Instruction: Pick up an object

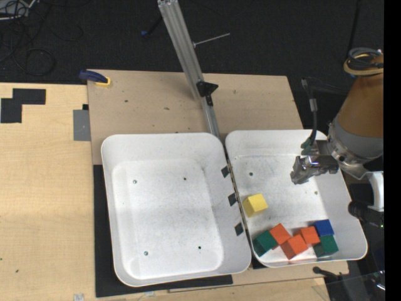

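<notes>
Camera view: gripper hangs above the right bin, fingers apparently pressed together on nothing, though blurred. Yellow block lies near the bin's left wall; orange, green and blue blocks cluster at its front edge. Left bin adjoins. A metal rail slants behind the bins.

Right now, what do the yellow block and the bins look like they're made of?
Yellow block: probably painted wood or plastic, given its flat matte faces and crisp edges, but I can't tell which. Bins: likely thin moulded plastic, being white with rounded corners, shallow walls and a faintly speckled, slightly glossy floor.
</notes>
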`<state>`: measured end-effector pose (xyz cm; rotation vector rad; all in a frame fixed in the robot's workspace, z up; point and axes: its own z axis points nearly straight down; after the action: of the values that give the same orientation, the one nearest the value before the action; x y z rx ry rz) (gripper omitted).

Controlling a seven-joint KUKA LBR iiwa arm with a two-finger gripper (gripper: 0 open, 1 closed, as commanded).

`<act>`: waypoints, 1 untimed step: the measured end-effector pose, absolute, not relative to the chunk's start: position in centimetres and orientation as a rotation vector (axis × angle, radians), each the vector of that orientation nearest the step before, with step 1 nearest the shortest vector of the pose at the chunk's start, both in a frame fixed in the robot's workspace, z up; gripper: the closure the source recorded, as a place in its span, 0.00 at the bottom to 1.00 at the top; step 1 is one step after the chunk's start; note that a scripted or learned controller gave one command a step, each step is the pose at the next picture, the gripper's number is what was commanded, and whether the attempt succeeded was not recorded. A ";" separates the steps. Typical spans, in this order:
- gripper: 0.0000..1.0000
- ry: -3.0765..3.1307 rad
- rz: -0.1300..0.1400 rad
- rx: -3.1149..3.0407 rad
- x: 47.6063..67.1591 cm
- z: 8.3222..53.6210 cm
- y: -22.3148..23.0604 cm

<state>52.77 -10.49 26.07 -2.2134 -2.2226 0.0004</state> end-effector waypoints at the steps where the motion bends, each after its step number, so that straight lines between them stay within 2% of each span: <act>1: 1.00 -2.221 0.002 -2.214 52.9 24.9 -5.9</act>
<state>52.93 -5.94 24.87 -2.2145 -2.2215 0.0020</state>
